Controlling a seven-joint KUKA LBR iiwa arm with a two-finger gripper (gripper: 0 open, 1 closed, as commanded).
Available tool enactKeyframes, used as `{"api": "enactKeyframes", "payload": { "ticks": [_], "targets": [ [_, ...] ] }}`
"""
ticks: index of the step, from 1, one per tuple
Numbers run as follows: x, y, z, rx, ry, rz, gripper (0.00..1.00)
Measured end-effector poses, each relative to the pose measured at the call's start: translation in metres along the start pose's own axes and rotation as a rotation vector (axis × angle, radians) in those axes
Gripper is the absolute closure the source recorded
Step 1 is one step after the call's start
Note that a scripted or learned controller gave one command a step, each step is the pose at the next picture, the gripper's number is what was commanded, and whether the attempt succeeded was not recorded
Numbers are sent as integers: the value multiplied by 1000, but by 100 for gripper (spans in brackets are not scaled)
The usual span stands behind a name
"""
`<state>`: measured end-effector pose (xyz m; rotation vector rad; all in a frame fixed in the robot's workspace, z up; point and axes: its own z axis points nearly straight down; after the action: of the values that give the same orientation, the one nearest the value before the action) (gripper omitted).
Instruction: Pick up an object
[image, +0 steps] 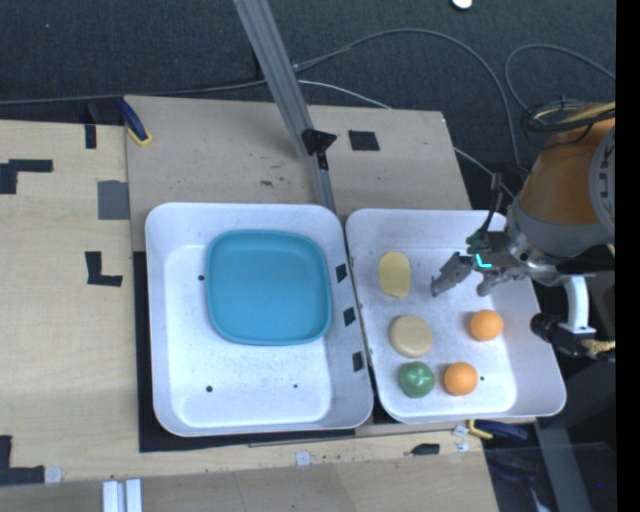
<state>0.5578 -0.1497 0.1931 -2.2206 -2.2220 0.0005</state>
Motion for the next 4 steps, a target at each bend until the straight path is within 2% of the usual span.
{"api": "enactKeyframes", "payload": {
  "ticks": [1,2,3,4],
  "targets": [
    [0,0,0,0,0,0,0],
    [0,7,59,5,1,0,0],
    [1,7,105,0,0,0,0],
    [0,8,92,-4,-2,0,100]
  ]
}}
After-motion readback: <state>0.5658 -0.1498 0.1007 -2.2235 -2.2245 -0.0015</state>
